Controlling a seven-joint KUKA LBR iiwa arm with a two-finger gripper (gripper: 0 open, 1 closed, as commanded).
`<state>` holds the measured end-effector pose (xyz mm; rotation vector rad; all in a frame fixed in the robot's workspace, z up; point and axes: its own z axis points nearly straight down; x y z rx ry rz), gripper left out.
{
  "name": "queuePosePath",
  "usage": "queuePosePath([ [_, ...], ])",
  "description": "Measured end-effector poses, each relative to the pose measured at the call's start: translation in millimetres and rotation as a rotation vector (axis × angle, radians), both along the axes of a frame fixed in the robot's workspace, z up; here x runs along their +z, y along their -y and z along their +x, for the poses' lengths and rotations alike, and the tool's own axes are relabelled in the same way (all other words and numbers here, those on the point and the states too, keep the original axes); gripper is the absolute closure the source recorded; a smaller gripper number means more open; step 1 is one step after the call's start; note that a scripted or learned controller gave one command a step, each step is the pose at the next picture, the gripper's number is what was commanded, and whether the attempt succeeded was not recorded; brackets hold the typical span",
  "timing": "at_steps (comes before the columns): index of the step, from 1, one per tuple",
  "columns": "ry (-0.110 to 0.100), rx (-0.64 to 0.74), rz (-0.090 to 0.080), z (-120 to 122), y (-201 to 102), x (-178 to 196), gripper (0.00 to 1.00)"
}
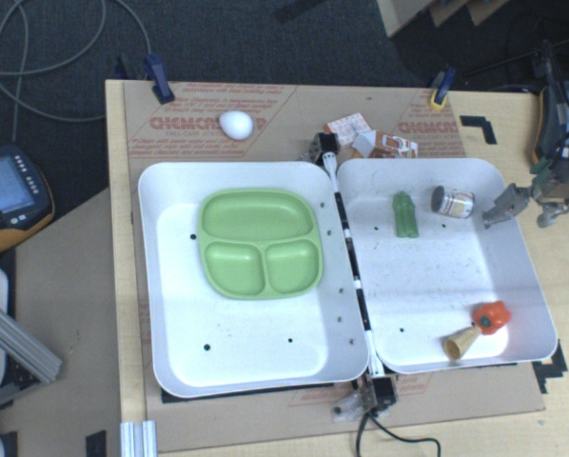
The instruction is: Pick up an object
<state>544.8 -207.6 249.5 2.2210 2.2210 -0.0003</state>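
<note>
Where the two glossy white bins meet, the left bin [170, 331] bears a smooth green divided plate [261, 242] with three rounded hollows, and the right bin [427, 322] holds a green pickle-shaped piece [404, 214], a small shiny can [453, 202] on its side, and a tan cone with a red-orange knob [477, 328]. At the right bin's far right rim, the grey metal gripper [524, 206] has its fingers spread apart, holding nothing.

A robotics lab: left of the hand [524, 206], a cardboard-covered tabletop [265, 103] held by blue clamps [157, 77] carries two white bins [170, 350]; beyond them lie loose cables [37, 27] and a control pendant [9, 190] on dark carpet.
</note>
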Motion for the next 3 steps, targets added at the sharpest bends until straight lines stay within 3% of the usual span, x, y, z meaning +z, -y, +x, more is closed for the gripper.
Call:
queuePosePath([
  [1, -0.002, 0.001, 0.001, 32, -14, -107, 0.0],
  [2, 0.002, 0.003, 0.001, 116, 2, -161, 0.0],
  [3, 0.006, 0.005, -0.002, 118, 2, -149, 1.0],
])
